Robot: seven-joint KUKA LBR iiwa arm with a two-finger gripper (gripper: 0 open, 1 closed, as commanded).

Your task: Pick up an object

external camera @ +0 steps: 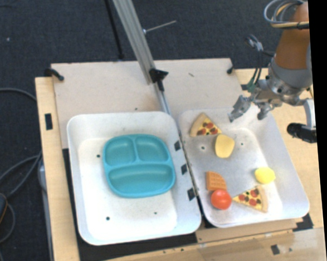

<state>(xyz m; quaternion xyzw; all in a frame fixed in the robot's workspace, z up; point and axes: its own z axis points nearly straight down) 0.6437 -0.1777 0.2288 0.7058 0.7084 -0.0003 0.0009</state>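
Observation:
The right bin (283,163) holds several toy foods: a pizza slice (203,126) at the back left, a pale yellow piece (225,146), a yellow lemon (265,174), an orange waffle-like block (215,180), a red tomato (221,199) and a second pizza slice (252,199) at the front. My gripper (250,110) hangs over the bin's back right edge with its two fingers spread apart and nothing between them. It is right of the back pizza slice and above the pale yellow piece.
The left bin (91,216) holds a teal divided plate (138,164). A slanted metal pole (141,45) rises behind the bins. Cables lie on the dark floor at the left.

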